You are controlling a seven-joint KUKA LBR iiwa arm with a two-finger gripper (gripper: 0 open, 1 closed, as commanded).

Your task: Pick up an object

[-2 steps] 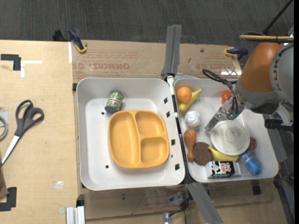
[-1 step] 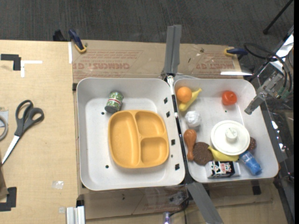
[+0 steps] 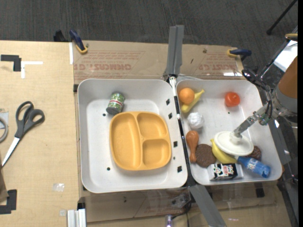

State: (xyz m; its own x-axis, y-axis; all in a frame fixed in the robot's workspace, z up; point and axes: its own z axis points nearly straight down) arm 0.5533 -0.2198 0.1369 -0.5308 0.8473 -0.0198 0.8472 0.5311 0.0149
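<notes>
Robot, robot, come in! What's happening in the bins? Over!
Gripper down on white plate, right bin. Grasp unconfirmed. Banana beneath plate, bottle and cookie crowding close.

My gripper [image 3: 235, 135] rests on a plate [image 3: 233, 144] in the right bin [image 3: 246, 86]; a divided tray [image 3: 140, 140] fills the left bin [image 3: 90, 141].

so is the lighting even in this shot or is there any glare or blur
Camera view: even, soft light, faint shadows under the yellow tray; mild glare on the right bin's white floor; the gripper and arm look slightly soft, small items stay sharp enough to recognise.
</notes>
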